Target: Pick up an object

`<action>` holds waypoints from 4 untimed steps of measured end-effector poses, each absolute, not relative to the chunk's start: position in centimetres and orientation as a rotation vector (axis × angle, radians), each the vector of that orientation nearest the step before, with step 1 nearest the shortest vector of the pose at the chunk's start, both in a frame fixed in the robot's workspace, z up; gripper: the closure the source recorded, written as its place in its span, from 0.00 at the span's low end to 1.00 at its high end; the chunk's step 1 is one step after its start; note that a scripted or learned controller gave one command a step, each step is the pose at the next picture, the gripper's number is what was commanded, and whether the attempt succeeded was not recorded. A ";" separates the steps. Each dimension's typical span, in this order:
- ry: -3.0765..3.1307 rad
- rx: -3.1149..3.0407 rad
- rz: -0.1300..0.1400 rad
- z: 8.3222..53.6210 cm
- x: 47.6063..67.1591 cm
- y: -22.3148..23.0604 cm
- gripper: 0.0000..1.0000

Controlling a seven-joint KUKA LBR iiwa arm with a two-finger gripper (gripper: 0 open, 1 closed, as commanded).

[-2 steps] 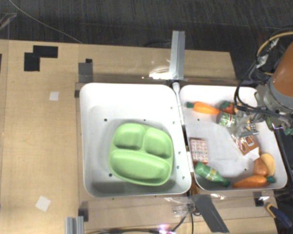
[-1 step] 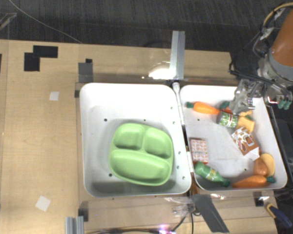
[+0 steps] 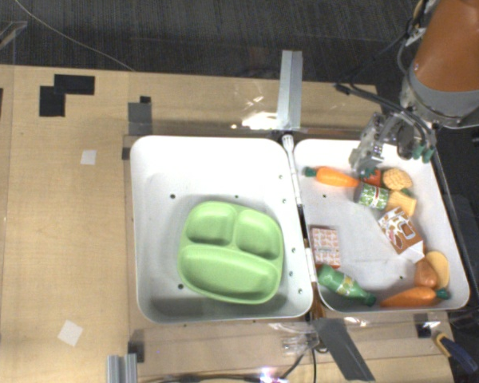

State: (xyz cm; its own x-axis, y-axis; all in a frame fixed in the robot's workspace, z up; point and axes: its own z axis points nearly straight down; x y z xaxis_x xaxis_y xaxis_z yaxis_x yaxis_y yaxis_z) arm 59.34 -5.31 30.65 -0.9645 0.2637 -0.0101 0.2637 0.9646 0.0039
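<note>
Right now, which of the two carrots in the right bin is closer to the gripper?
The carrot at the bin's far left, just beside the gripper. The other carrot lies along the near edge, by the green bottle.

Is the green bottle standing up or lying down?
Lying down. The green bottle rests on its side on the right bin's floor, near the front edge.

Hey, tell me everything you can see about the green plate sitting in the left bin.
The green plate is a light green, smooth, plastic-looking divided tray with rounded corners. It has three compartments: two smaller ones along its far side and one long one along its near side, all bare. It lies flat and right side up on the floor of the left bin, toward the bin's near right part, turned slightly askew. Nothing else touches it; the gripper is over the right bin.
</note>
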 end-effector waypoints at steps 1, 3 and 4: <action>3.055 0.681 0.009 36.0 62.5 2.5 1.00; 3.086 0.488 0.006 27.7 63.2 -0.5 1.00; 3.077 0.483 0.010 29.0 63.4 -0.4 1.00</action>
State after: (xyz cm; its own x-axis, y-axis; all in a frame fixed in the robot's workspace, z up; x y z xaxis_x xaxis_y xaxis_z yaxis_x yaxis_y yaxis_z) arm 63.45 -0.40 28.96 -0.9515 0.3067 -0.0253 0.3065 0.9518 0.0107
